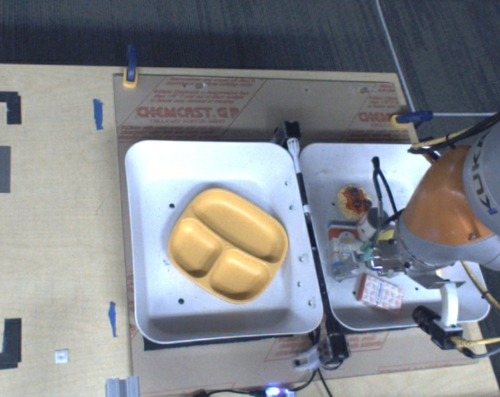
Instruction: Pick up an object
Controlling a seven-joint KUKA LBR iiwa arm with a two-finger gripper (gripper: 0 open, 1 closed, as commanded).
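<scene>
Two shallow white bins sit side by side on the wooden counter [51, 246]. Left bin [146, 222] holds a yellow three-compartment plastic tray [227, 243]. Right bin [333, 168] holds small packets [379, 292] near its front edge, under the grey-orange arm [444, 213].

Yellow three-compartment tray [226, 243]: upright, rotated askew, centre of the left bin [151, 222]. Right bin [333, 168] holds small items clustered near its left-centre: round red-and-yellow piece [353, 199] toward the back; red-and-white packet [343, 240] below it; flat red-patterned packet [378, 293] nearest the front, tilted.
</scene>
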